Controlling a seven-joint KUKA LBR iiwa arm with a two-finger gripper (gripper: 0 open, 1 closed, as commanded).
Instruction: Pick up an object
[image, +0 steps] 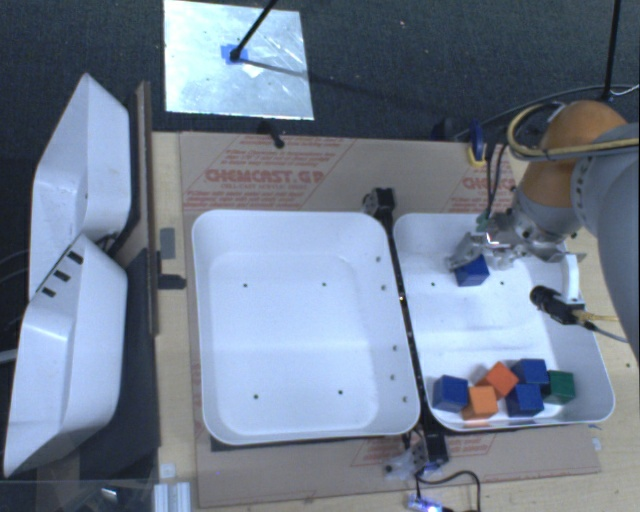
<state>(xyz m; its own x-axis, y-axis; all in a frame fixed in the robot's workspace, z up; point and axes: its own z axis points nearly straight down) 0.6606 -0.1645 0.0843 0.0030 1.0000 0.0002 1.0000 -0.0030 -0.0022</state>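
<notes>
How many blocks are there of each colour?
Blue blocks: 4, one at the tool near the top of the right bin, at, and three in the pile at
Orange blocks: 2, at and
Green blocks: 1, at
Total: 7 blocks

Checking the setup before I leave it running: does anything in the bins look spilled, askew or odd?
Nothing looks spilled or damaged. One blue cube sits apart at the tool in the right bin, away from the cluster of blue, orange and green cubes crowded against that bin's near edge.
</notes>
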